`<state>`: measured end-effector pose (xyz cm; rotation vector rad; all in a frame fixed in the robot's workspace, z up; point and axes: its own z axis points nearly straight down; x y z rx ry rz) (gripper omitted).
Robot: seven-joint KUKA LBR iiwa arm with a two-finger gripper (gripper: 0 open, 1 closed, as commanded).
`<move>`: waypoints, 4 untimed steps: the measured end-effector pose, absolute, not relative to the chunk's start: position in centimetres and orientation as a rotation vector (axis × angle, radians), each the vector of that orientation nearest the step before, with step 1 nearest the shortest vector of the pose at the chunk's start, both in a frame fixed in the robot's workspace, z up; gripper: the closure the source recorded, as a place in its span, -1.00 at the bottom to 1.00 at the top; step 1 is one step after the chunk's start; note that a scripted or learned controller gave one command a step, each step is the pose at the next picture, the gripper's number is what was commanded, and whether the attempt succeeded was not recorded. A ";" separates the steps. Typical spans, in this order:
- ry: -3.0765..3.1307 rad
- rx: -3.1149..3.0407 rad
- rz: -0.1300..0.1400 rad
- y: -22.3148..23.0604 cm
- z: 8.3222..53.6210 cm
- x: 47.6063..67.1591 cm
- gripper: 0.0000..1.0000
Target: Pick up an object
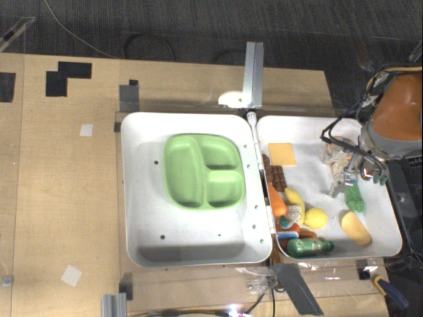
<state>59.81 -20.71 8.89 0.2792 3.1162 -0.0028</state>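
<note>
The gripper (344, 180) is lowered into the right bin (310, 134), just beside a small green object (355, 199) near the bin's right side; whether anything is grasped cannot be told. The reach-and-grasp step is judged to be in hand. Next, a firm closure on one item and a straight lift are called for.

The wooden table (59, 197) carries two shallow white bins side by side. The left bin (142, 243) and the right bin (390, 243) touch along their inner edges.
</note>
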 end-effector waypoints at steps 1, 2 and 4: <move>3.089 0.497 0.000 -20.5 8.9 57.0 -1.00; 3.126 -0.066 -0.006 -20.4 9.0 53.3 -1.00; 3.102 -0.356 -0.008 -12.8 9.1 55.3 -1.00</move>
